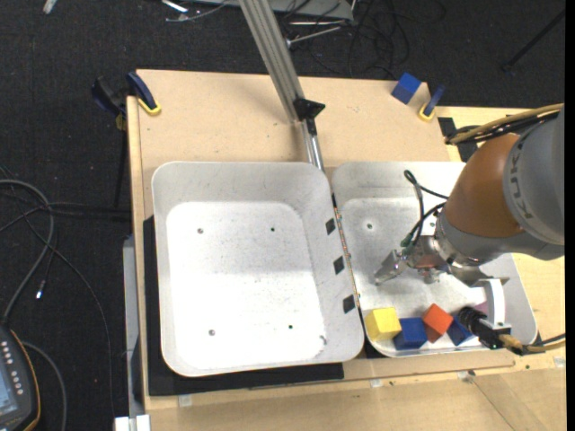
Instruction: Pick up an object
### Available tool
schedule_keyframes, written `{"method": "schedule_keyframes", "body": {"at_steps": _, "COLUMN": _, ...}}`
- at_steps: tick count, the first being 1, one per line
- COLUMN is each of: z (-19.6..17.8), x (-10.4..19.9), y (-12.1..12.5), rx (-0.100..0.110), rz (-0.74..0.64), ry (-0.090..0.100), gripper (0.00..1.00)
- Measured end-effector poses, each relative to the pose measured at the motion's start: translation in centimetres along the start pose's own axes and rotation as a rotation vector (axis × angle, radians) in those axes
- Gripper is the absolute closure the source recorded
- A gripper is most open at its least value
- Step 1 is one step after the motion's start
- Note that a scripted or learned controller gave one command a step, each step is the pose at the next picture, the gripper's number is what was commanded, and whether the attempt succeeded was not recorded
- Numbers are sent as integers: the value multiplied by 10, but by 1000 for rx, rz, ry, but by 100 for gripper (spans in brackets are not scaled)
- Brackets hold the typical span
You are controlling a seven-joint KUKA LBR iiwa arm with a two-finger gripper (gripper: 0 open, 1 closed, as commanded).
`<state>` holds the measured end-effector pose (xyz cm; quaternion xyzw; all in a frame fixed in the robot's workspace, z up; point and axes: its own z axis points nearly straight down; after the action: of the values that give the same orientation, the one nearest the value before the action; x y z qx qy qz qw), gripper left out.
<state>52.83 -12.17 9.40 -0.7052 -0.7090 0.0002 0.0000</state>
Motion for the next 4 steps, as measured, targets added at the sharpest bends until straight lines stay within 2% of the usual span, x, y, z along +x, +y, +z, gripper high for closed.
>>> {"method": "schedule_keyframes", "body": {"at_steps": 1, "z": -98, "x": 18, "y": -30, "rx": -7, "rz": 1, "ry": -1, "gripper": 0}}
{"method": "schedule_keyframes", "body": {"at_steps": 2, "z": -101, "x": 83, "y": -38, "rx": 0, "rz": -4, "ry": 3, "gripper": 0}}
{"method": "schedule_keyframes", "body": {"at_steps": 3, "z": -101, "x": 108, "y": -38, "rx": 0, "rz": -1, "ry": 1, "gripper": 0}}
{"method": "schedule_keyframes", "body": {"at_steps": 4, "z": -101, "x": 91, "y": -38, "rx": 0, "rz": 7, "ry": 0, "gripper": 0}}
